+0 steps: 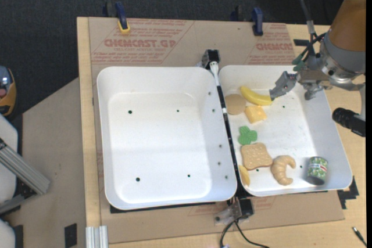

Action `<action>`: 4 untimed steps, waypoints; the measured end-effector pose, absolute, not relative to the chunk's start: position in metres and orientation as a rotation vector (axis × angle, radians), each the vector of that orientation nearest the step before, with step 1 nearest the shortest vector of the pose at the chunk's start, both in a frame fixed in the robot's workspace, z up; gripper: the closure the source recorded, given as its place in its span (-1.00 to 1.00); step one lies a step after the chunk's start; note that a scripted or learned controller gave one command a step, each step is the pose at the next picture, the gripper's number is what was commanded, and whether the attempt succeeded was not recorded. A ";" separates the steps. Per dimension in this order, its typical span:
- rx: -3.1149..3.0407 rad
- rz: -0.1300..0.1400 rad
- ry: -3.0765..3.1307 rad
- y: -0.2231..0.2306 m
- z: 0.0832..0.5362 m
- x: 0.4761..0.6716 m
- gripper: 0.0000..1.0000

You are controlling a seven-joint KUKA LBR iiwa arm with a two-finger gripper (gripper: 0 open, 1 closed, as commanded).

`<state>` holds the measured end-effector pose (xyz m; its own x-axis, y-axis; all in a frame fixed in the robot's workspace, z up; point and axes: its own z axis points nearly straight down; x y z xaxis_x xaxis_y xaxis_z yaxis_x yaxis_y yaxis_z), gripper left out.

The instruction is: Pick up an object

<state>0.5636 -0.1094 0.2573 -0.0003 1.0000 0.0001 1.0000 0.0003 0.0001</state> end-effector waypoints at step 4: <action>2.225 -0.016 2.230 -0.113 0.084 0.664 -1.00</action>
<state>0.6640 -0.1131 0.0842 -0.0022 1.0000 -0.0010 0.9999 0.0022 -0.0134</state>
